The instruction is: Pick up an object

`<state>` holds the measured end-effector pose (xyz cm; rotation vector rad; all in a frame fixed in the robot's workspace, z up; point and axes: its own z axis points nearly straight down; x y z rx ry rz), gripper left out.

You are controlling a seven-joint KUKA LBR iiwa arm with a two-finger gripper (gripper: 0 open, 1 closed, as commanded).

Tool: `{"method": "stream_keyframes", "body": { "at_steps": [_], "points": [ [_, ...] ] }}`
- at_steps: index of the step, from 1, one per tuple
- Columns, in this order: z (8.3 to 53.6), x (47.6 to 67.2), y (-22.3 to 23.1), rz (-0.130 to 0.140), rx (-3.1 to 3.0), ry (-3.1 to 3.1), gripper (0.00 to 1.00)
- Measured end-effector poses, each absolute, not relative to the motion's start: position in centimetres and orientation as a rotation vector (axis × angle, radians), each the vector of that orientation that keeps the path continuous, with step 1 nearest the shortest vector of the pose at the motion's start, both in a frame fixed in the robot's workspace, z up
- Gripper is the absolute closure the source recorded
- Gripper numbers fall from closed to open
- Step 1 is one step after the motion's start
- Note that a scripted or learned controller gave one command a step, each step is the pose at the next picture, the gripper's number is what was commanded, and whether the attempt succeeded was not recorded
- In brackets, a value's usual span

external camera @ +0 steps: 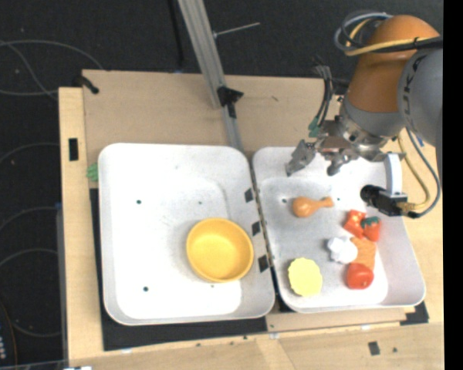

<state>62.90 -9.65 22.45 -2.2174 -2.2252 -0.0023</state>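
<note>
Camera view shows the gripper [318, 160] hanging with its fingers spread apart and nothing between them, above the far end of the right bin [282, 179]. Near it in that bin lies an orange gourd-shaped toy [310, 205], with a yellow disc [304, 276], a white lump [341, 248] and red pieces [360, 274] toward the near end. A yellow bowl [219, 250] sits in the left bin [139, 176].

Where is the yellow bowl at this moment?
The yellow bowl sits in the left bin, near its lower right corner, close to the divide from the right bin.
</note>
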Motion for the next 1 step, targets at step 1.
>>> {"method": "stream_keyframes", "body": {
  "at_steps": [1],
  "points": [
    [22.46,62.91,-9.63,-0.003,-2.218,-2.225,0.00]
  ]
}}
